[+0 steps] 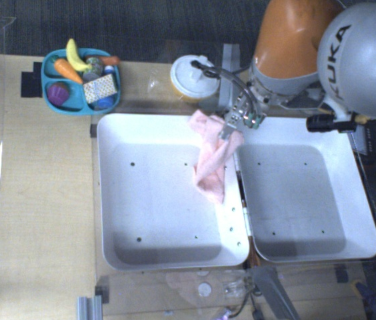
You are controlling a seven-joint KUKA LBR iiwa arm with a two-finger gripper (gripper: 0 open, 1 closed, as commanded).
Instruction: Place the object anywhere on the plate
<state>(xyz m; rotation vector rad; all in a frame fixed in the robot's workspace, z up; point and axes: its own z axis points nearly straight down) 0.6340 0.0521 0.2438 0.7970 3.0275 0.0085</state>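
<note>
A pink cloth [209,160] hangs crumpled over the right rim of the left bin [148,205], with its top end bunched up between the fingers of my gripper [231,129]. The gripper is shut on the cloth, just above the seam between the two bins near their far edge. A blue sectioned plate [46,80] lies on the bench beyond the left bin's far left corner. It holds a toy banana [75,57], a carrot [67,70], a purple piece [58,93] and a patterned block [101,87].
A round white and yellow container [191,77] stands behind the bins, between the plate and the arm. The right bin [301,205] lies under the arm's wrist. A black patch [31,83] is stuck on the bench left of the plate.
</note>
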